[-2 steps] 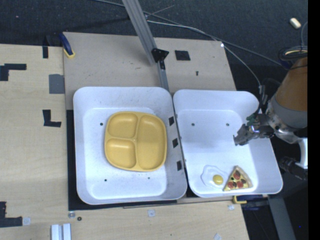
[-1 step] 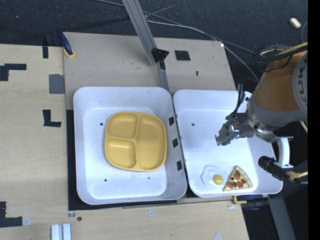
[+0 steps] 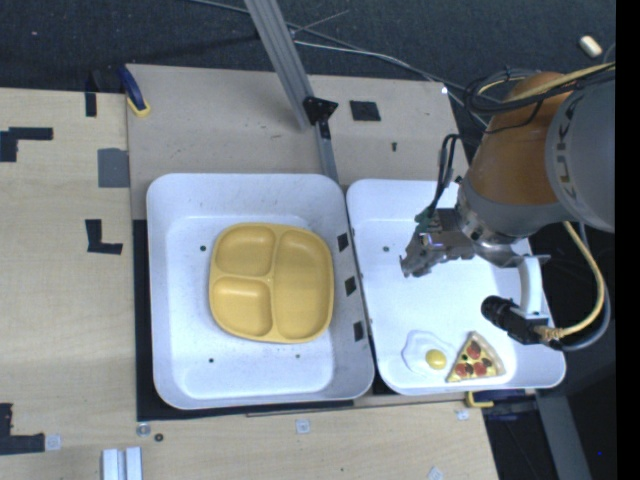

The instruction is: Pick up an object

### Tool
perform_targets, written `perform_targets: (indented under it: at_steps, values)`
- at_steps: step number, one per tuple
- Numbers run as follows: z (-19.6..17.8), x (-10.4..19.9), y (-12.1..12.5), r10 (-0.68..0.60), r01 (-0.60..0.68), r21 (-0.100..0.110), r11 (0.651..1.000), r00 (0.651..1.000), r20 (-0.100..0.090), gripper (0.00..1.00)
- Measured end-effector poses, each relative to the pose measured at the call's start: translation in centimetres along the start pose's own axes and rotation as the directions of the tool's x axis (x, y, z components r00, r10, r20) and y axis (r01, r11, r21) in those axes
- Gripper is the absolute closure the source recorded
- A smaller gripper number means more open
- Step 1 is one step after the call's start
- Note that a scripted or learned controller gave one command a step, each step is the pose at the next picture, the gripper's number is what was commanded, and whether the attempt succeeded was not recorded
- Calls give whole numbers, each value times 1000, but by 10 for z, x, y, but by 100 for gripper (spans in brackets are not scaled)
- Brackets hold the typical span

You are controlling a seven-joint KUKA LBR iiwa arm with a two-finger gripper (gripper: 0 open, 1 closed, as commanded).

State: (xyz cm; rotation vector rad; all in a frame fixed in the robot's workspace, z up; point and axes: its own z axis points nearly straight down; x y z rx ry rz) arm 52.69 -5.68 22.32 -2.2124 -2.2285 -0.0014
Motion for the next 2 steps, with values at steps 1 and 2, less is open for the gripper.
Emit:
perform_targets:
  at_steps: [1,2]
  values:
    - [-8,58,15,-1,1,0,1000,1000,0,100]
    - [4,102,34,2,-2,2,1000,1000,2,100]
